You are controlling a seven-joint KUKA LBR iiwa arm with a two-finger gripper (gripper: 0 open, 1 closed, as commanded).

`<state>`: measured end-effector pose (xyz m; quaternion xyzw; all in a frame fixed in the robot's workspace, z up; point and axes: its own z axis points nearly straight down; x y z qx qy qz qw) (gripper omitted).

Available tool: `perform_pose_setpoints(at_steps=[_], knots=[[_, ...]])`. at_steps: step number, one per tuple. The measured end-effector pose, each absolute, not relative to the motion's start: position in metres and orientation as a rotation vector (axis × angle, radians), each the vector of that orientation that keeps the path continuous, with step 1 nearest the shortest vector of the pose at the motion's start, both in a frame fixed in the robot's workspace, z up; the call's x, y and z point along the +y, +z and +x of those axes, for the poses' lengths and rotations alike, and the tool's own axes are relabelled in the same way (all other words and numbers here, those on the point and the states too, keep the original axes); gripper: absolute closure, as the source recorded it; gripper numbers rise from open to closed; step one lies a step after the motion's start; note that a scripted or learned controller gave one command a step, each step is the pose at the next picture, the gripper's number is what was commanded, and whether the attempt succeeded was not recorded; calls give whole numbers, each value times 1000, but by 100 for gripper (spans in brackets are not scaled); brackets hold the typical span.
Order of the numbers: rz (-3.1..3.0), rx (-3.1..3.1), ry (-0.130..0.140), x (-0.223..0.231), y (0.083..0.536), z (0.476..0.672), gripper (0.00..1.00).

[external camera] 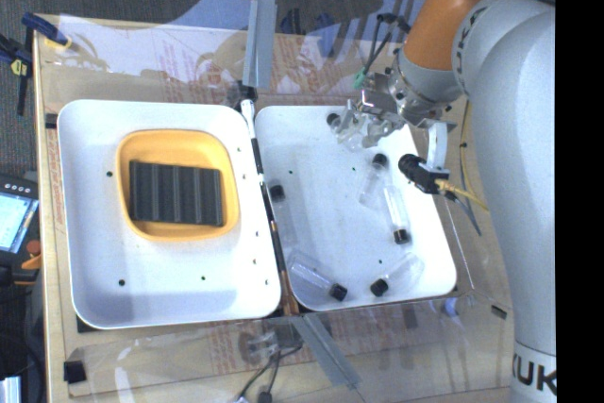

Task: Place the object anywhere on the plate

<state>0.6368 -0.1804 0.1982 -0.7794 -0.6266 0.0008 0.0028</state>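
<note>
**A:** Plate [175,146] first, on the far left: yellow, sitting in the left bin [85,278], and carrying a dark ribbed piece [177,192] on its middle. I'm not seeing any of the clear pieces on it.

**B:** So I'm judging the placing as not yet done?

**A:** That's how I'm reading it. Moving right, the right bin [321,203] is holding the loose things: small black bits and several clear pieces. I'm taking the clear tube [395,210] with a black cap as the likely object, though I'm only guessing which one is meant. It's lying flat on the bin floor, towards the right wall.

**B:** And the gripper [370,120]?

**A:** It's hanging over the top edge of the right bin, among glassy clutter. Clenched or released, I cannot tell; the clear plastic around it is blurring everything. I'm not seeing anything held in it.

**B:** How is the tube lying relative to it?

**A:** Nearer the camera and slightly right of the gripper, apart from it, not touching. The arm [500,109] is reaching in from the right. Grasp, carry across and release on the plate all look left to do.
</note>
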Motion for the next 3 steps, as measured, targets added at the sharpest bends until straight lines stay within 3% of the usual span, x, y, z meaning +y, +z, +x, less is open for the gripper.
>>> perform_pose_setpoints(at_steps=[1, 2, 3], knots=[[-2311, -2122, 4, -117, 210, 619, 100], [-2312, -2121, 4, -117, 210, 619, 0], [-1647, -2677, 1, -99, 206, 656, 0]])
